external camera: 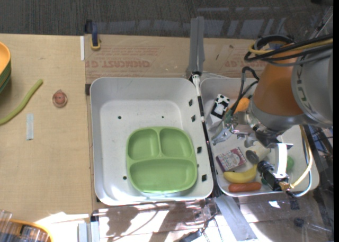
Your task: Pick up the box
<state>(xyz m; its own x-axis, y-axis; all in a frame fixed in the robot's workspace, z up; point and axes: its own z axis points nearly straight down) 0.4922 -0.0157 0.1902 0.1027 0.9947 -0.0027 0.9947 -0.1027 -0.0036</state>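
- Gripper (231, 128) hangs low over right bin (312, 178), near its left wall; can't tell its grip state, wrist blocks it.
- Box (231, 158), small, pinkish w/ print too tiny to read, lies flat just below gripper, not touching it.
- Banana (241, 174) touches box's lower edge; red-orange veg (244, 187) just past that.
- B/w toy (220, 105) sits above gripper, by same wall.
- Left bin (108, 130), to gripper's left, holds green 3-section plate (161, 160).
- Cardboard (137, 58) behind bins: mirrored red lettering, not readable for sure.
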